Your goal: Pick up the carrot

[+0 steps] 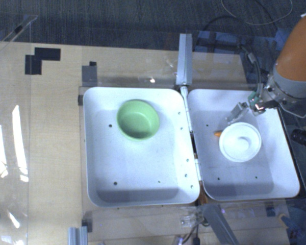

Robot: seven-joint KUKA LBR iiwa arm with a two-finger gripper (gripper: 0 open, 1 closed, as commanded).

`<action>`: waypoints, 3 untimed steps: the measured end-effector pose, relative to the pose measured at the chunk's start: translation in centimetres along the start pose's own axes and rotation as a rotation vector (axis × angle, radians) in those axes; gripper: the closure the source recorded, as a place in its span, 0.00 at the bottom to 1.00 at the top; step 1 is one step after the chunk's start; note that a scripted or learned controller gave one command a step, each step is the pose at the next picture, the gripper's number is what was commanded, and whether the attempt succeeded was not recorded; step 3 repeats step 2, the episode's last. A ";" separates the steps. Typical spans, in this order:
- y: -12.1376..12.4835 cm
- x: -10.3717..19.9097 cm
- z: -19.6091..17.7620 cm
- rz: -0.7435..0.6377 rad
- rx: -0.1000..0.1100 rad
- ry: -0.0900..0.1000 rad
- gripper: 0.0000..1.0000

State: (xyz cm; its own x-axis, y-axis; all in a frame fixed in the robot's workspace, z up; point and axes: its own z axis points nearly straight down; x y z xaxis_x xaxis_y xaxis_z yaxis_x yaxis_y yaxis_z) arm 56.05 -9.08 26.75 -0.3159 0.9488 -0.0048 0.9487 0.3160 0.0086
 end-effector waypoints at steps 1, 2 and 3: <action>2.8 2.0 7.5 -0.058 0.004 0.003 0.00; 1.8 -0.5 17.8 -0.136 -0.006 -0.002 0.00; 1.8 -0.5 17.8 -0.136 -0.006 -0.002 0.00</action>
